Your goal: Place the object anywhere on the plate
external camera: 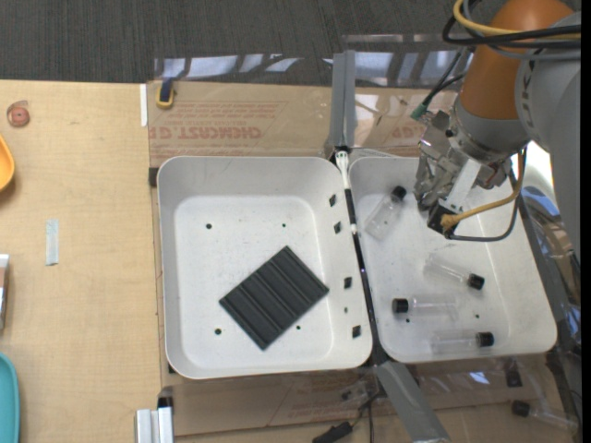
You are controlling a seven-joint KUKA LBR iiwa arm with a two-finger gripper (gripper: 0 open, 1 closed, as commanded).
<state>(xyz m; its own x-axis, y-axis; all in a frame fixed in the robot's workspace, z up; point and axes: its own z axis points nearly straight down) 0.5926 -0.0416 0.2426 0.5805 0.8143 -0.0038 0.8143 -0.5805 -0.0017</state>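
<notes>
Gripper hovers over the upper part of the right bin; finger state can't be told from this angle, nothing visibly held. Task objects: 4 clear vials with black caps, all in the right bin. 1 lies near the top left, close to the gripper, 1 at mid-right, 1 lower middle, 1 near the bottom edge. Target looks to be the dark ribbed plate, 1 only, lying tilted in the left bin. 2 bins total. Risks, judged: vials are clear, round and smooth, so a pinch could slip or roll one away; carrying across the divider could clip the rim; a vial dropped on the plate may roll off.
</notes>
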